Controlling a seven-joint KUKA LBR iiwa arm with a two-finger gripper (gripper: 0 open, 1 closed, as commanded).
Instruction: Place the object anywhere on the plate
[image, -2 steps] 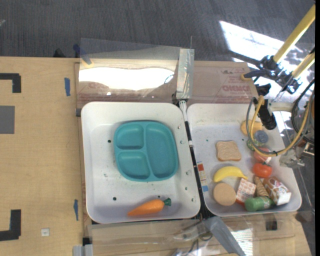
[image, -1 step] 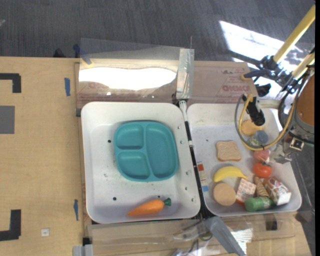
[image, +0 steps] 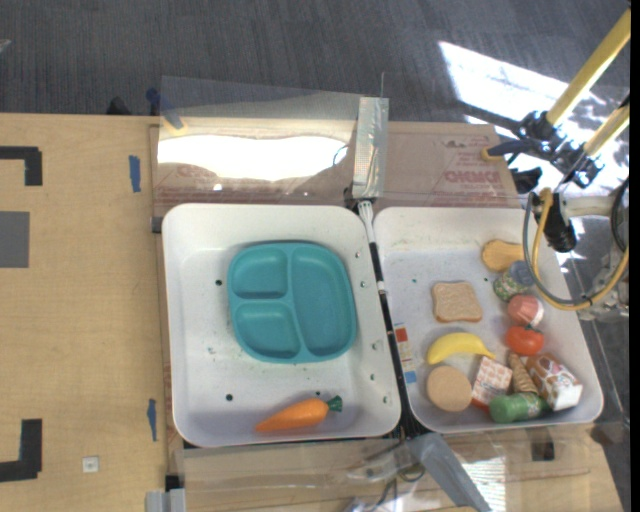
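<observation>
Teal 3-compartment plate (image: 293, 301) sits near the centre of the left bin (image: 190, 330), nothing on it. Toy carrot (image: 293, 415) lies below it on the bin floor, near the front wall — apart from the plate, green top pointing right.

Right bin (image: 400, 250) holds the rest: bread slice (image: 457, 301), banana (image: 458, 347), round tan piece (image: 448, 388), tomato (image: 524, 340), a green item (image: 515, 407) and small boxes, crowded toward the right and front.

Arm hardware with yellow cabling (image: 545, 240) sits at the right bin's far right corner. Tool itself — can't make it out, so open/closed state and any hold: cannot tell.
</observation>
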